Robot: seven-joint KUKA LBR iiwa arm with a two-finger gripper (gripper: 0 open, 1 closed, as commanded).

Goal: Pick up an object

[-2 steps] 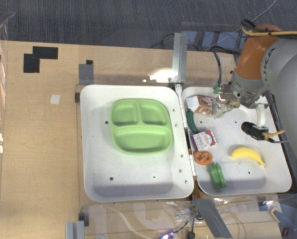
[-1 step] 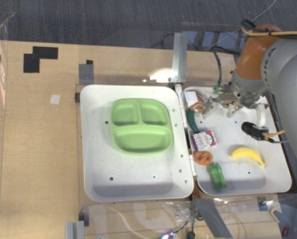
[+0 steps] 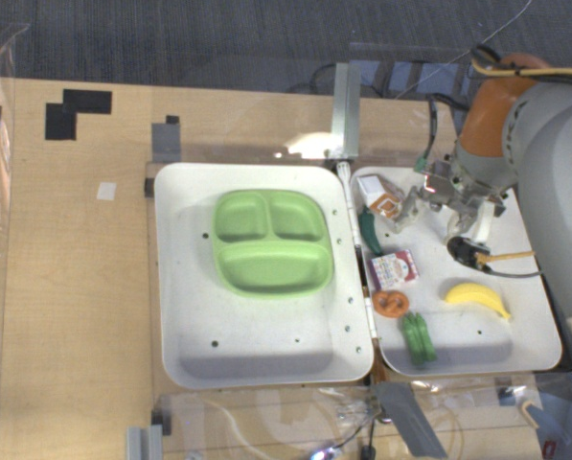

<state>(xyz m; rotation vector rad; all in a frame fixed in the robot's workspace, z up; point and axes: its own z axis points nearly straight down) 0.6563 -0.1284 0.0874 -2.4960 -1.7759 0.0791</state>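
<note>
Claw (image 3: 439, 209) over right bin (image 3: 539, 348), packet (image 3: 394, 269) print unreadable

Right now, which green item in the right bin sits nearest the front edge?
The light green pepper-like piece, near the right bin's front wall. The dark green item lies farther back along the left wall. The green divided plate is in the left bin.

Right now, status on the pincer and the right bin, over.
Pincer above right bin, nothing seen between its fingers. Banana lies free, near side. Black cable crosses between pincer and banana.
</note>
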